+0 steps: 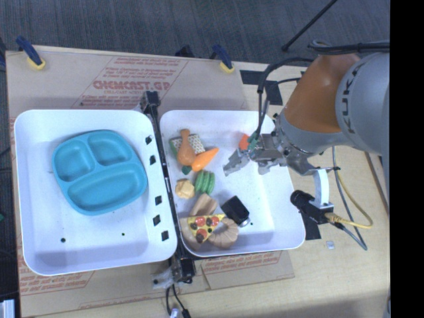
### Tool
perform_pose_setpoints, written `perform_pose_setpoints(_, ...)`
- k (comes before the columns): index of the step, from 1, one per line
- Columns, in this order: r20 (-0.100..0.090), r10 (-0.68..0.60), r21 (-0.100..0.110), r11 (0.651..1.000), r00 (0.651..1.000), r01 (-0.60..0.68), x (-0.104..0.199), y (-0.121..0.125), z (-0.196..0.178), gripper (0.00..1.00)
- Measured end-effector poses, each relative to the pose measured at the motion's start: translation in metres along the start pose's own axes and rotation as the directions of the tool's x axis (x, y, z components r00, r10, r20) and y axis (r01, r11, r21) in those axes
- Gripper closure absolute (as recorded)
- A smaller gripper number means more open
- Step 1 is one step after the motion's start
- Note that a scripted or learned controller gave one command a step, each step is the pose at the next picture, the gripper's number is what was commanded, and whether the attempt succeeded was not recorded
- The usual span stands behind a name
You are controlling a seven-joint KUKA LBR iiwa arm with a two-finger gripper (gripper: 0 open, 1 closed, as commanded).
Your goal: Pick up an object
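Observation:
Several toy foods lie in the right bin [281,227]: an orange piece [187,152], a carrot [207,156], a green vegetable [204,181], a yellow chunk [185,189], a pizza slice [204,223] and a black block [235,209]. My gripper [248,165] hangs low over the bin's right half, to the right of the carrot, and its fingers [233,165] are open with nothing between them. A small orange-red piece [244,140] sits just behind the gripper, partly hidden by it.
The left bin [33,244] holds a blue divided plate [99,171]. A black divider [159,171] runs between the bins. The arm's grey body and orange band [318,101] overhang the right bin's right rim. Cables [344,211] trail on the bench at the right.

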State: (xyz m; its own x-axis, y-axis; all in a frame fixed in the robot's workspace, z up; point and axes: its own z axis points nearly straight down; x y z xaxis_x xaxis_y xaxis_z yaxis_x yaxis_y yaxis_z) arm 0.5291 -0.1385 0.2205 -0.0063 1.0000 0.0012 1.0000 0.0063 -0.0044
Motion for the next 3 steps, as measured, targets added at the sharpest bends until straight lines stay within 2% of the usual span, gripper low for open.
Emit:
perform_pose_setpoints(1, 0.0, 0.088, 0.003, 0.996, 0.996, -0.088, 0.02, 0.034, 0.118, 0.0)
perform_pose_setpoints(2, 0.002, -0.162, -0.002, 0.987, 0.987, 0.162, 0.031, 0.128, 0.128, 0.0)
perform_pose_setpoints(3, 0.0, -0.173, 0.001, 0.985, 0.985, 0.173, 0.025, 0.044, 0.129, 0.0)
